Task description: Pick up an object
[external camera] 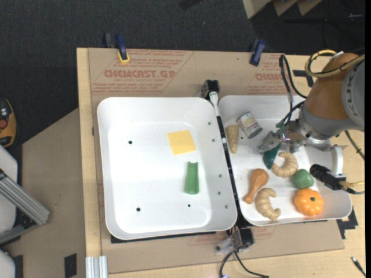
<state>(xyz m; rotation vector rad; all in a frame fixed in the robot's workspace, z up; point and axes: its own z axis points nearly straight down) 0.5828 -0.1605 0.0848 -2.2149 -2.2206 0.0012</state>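
Observation:
My gripper (pixel 280 143) is low over the middle of the right bin (pixel 342 208), reaching in from the right under the orange-banded wrist. A teal object (pixel 269 157) lies directly beneath it, partly covered. A curled beige croissant (pixel 285 165) touches the teal piece on its right. Around them lie a small tin can (pixel 249 124), a beige cone (pixel 232 138), a chicken drumstick (pixel 255 185), a second croissant (pixel 268 204), a green pepper (pixel 302 179) and an orange pumpkin (pixel 309 202).
The left bin (pixel 116 112) holds a yellow square (pixel 181 142) and a green block (pixel 191 177). A black divider rail (pixel 224 149) runs between the bins. Cables trail from the arm at the right. Clamps (pixel 121 50) sit on the bench's far edge.

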